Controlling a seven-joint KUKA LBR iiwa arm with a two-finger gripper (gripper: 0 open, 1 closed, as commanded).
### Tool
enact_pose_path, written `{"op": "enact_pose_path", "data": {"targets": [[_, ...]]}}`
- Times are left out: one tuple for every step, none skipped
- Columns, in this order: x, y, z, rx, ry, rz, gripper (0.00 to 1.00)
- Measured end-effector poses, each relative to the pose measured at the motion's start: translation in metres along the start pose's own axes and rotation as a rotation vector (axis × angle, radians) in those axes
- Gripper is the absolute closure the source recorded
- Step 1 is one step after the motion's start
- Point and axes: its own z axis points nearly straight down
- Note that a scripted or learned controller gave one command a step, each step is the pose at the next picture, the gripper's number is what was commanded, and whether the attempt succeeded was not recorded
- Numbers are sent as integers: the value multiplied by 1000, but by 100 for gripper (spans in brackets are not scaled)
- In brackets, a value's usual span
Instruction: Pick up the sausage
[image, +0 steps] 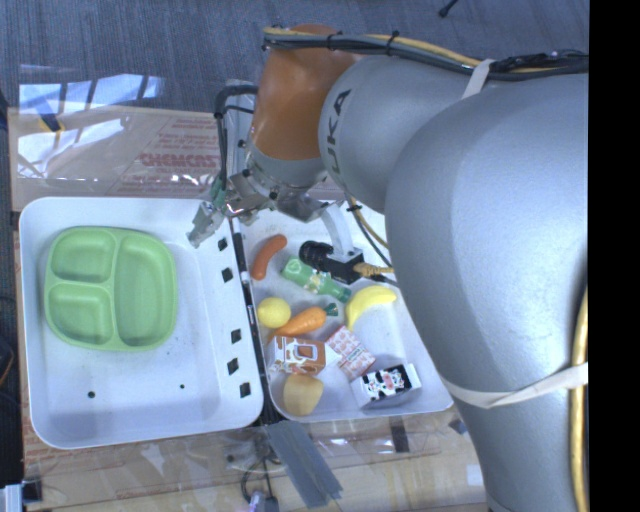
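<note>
Right side of the right bin (340, 405) hidden under the grey arm (480, 200), arm cut off by the top and bottom edges, print on the small cartons (350, 352) too small to read

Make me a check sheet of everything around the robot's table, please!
surface: bench bears a left bin and a right bin, side by side.
job's things: sausage lies at the far left of the right bin, not held.
clutter: green plate in the left bin; lemon, carrot, banana, green box, three cartons and a tan fruit in the right bin.
grippers: end effector hovers over the wall between the bins, left of the sausage.
cables: cable bundle runs over the arm.
surroundings: clear sheet with red print behind the bins.
</note>
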Motion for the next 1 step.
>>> {"op": "enact_pose_path", "data": {"targets": [[-53, -15, 5, -1, 0, 43, 0]]}}
